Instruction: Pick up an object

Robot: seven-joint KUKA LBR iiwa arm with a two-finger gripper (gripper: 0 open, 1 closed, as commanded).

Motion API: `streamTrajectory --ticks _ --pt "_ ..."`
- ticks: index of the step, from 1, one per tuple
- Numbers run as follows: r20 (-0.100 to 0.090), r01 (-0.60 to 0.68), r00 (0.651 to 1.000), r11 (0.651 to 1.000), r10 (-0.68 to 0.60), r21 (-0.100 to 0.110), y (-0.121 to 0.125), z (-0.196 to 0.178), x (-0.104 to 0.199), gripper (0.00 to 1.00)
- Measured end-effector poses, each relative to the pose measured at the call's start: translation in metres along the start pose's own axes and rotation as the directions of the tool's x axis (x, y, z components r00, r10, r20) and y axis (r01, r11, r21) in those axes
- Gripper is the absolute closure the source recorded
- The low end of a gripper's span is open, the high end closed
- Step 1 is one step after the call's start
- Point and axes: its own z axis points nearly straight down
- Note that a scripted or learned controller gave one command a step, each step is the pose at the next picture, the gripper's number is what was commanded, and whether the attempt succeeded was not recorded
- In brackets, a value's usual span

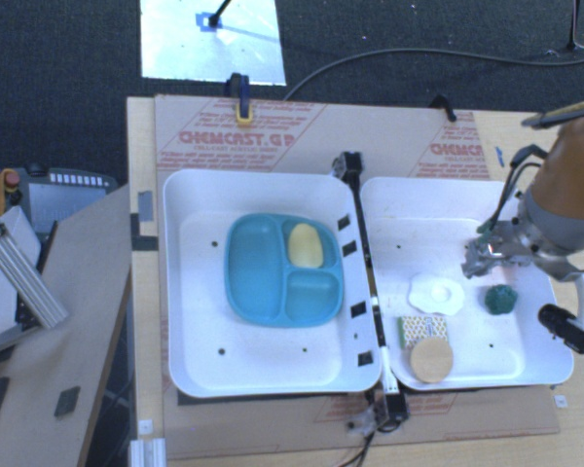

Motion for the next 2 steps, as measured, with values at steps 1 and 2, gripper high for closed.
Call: streamTrajectory --ticks 1,2 --pt "0.000 0.000 1.000 1.000 0.000 0.000 0.002 -0.037 0.000 1.00" --pt "-0.002 0.005 1.000 1.000 -0.005 0.003 0.017 -0.047 0.052 1.00"
